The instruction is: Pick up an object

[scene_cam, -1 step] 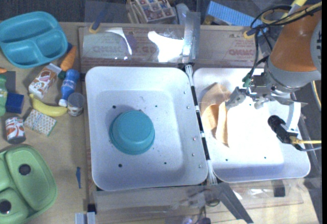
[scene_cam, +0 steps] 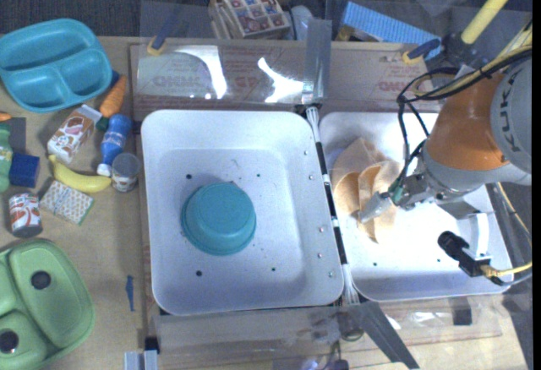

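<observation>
**Hard to read**
- End effector: low in the right bin, at the tip of the arm that reaches in from the right. It is small and blurred against bright glare, so you cannot tell whether it is apart or together, nor whether it touches anything.
- Tan object: in the right bin, against its left wall. It shows as pale brown curved layers. You cannot tell whether it is one piece or several. The end effector overlaps its lower right part and hides that edge from you.
- Green tray: on the table at lower left, cut off by the picture's edge.
- Blue cube and small can: at the far left, details too small to make out.

**Clear to see**
- Teal bowl: turned upside down, alone near the middle of the left bin, well apart from the arm.
- Teal divided plate: upper left of the table.
- Carrot, carton, blue bottle, banana, grey can, patterned square: clustered beside the left bin's left wall, outside it.

**In the way**
- The wall between the two bins stands just beside the tan object.
</observation>
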